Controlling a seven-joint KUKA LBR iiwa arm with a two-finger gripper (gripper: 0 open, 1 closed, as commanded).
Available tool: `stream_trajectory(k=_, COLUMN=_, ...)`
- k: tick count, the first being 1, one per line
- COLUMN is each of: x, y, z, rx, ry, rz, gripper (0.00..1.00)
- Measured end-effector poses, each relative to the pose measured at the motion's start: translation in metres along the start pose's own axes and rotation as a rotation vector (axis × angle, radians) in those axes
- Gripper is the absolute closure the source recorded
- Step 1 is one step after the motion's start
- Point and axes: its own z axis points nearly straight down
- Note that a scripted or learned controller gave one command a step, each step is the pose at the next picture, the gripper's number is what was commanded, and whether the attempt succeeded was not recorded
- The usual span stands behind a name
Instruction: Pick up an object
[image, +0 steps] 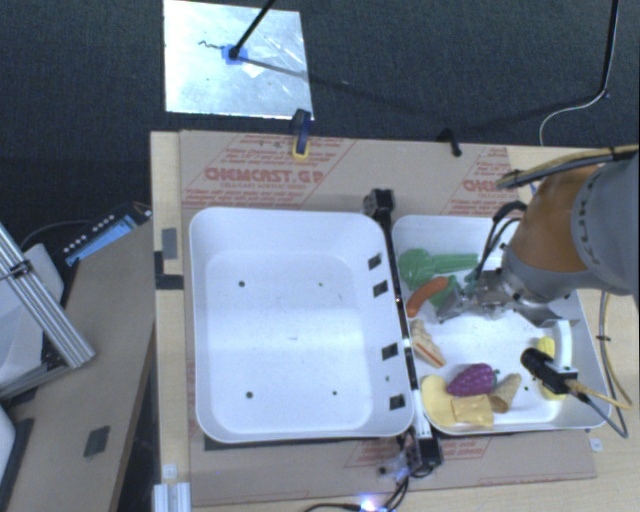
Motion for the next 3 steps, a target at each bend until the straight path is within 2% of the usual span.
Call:
stream_trajectory(k=1, x=0.025, y=0.072, z=-0.001, rx=0.017, ry=-0.006, rz=-0.003, gripper=0.00)
stream_trajectory(k=2, x=0.024, y=0.073, z=-0.011, rx=0.004, ry=-0.003, rz=0.002, gripper=1.00)
stream_trajectory(k=3, x=0.058, y=0.074, z=-0.256, rx=-0.013, ry=0.000, rz=0.000, gripper=1.00)
